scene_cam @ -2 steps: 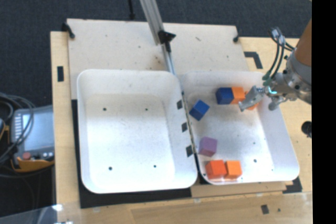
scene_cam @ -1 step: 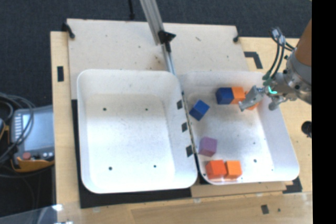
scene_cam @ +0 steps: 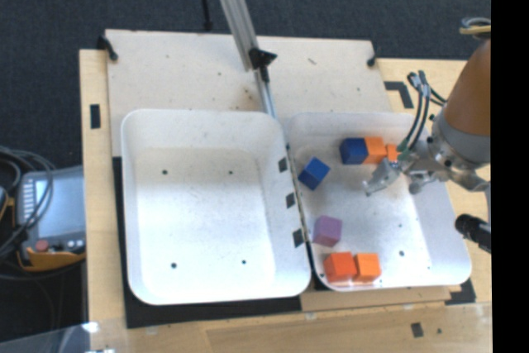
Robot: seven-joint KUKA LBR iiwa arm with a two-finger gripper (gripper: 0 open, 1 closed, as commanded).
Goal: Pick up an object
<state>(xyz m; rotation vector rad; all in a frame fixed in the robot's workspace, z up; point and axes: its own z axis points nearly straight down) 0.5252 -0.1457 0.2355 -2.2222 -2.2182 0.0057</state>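
The right bin (scene_cam: 430, 260) holds several small blocks. A blue cube (scene_cam: 354, 150) sits at the back with an orange block (scene_cam: 378, 149) touching its right side. A second blue cube (scene_cam: 314, 173) lies near the bin's left wall. A purple cube (scene_cam: 328, 230) rests lower down, and two orange blocks (scene_cam: 340, 266) (scene_cam: 368, 265) sit side by side at the front edge. My gripper (scene_cam: 397, 178) hangs just right of and below the back orange block. Its two fingers stand apart, open, with only bare bin floor between them.
The left bin (scene_cam: 207, 202) lies beside the right one, sharing a middle rim. A slanted metal post (scene_cam: 235, 4) rises behind the bins. The arm's orange band (scene_cam: 475, 91) comes in from the right over the right bin's far corner.
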